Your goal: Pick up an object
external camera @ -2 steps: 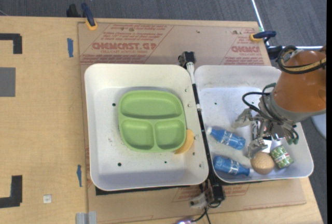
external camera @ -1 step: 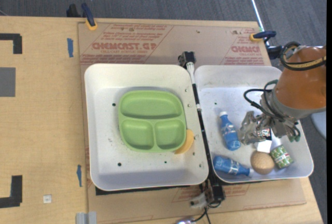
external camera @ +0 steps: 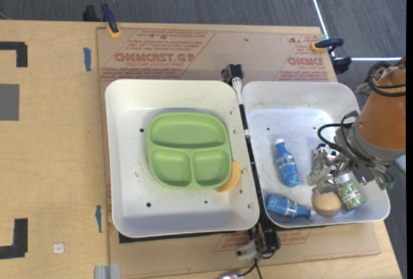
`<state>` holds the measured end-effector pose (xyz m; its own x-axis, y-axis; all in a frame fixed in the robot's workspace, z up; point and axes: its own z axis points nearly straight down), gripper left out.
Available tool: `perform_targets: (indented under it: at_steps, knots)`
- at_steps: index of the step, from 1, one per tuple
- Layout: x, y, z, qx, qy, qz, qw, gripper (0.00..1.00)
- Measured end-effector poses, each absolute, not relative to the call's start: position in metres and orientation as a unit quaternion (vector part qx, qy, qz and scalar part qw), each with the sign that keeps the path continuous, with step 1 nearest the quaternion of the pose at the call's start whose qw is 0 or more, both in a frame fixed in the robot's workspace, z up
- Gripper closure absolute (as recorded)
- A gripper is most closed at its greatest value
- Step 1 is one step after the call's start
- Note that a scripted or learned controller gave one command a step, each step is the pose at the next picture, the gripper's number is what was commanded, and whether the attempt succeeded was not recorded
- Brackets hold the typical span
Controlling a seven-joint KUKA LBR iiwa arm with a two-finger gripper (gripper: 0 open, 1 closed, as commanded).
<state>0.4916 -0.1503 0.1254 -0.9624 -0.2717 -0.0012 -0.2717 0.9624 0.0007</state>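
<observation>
I see the arm (external camera: 384, 117) coming in from the right, orange band over the right bin (external camera: 303, 100). The gripper (external camera: 330, 171) sits low in that bin, toward its near right part. It is a tangle of metal and black cable from this angle, and I cannot tell its state.

Right bin contents: a blue bottle (external camera: 286, 163) with a white cap lies near the bin's middle, running roughly front to back. A second blue bottle (external camera: 286, 206) lies by the near wall, angled across. A round tan ball (external camera: 326, 203) is just right of that second bottle, directly below the gripper, very close or touching; I can't say which. A small green can (external camera: 350, 196) with a patterned label sits just right of the ball, tilted, also right beside the gripper. Nothing is clearly between the gripper's tips from what I see.

Left bin (external camera: 126, 142): a green divided plate (external camera: 190, 150) with three compartments, one long at the far side, two smaller at the near side, lies in the middle. A yellow banana (external camera: 230, 179) rests against the plate's near right corner, touching its rim.

Both bins sit side by side on a brown cardboard sheet (external camera: 155, 55) with red printing, clamped at the far corners by a clamp (external camera: 111, 20) on the left and another clamp (external camera: 328, 45) on the right. The sheet lies on a wooden bench (external camera: 45, 142).
</observation>
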Motion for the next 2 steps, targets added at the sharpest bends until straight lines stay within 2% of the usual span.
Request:
perform_targets:
  at_steps: [1, 2]
  knots:
    - [0.492, -0.150, 0.125, -0.137, 0.991, 0.0005, 0.001, 0.00]
    - [0.493, -0.150, 0.136, -0.136, 0.991, 0.0002, 0.004, 1.00]
